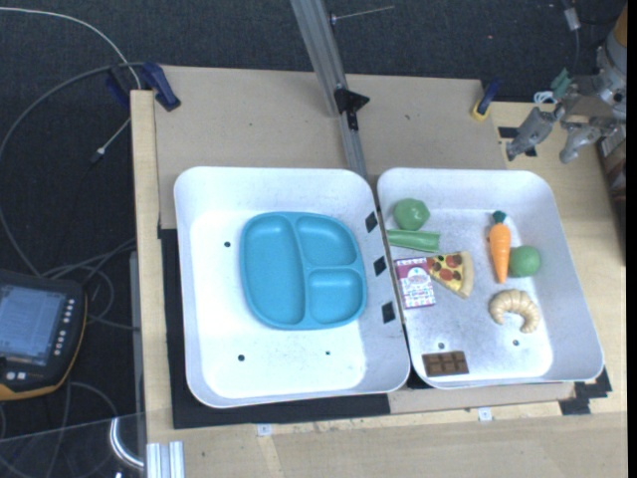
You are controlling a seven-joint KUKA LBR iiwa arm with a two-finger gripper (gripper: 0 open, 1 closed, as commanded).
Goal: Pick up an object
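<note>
Nearest in the right bin [557, 267] lay one chocolate bar [445, 363], then one croissant [516, 308], one small pink card [415, 282], one pizza slice [453, 272], one carrot [499, 248], one green ball [526, 261], and two more green toys. The left bin [199, 297] held one blue tray [302, 270]. Farthest back, the gripper [549, 139] hung above the bench with its fingers apart and nothing between them, so it needed to come down straight over one toy that sat alone, like the croissant, before squeezing.
</note>
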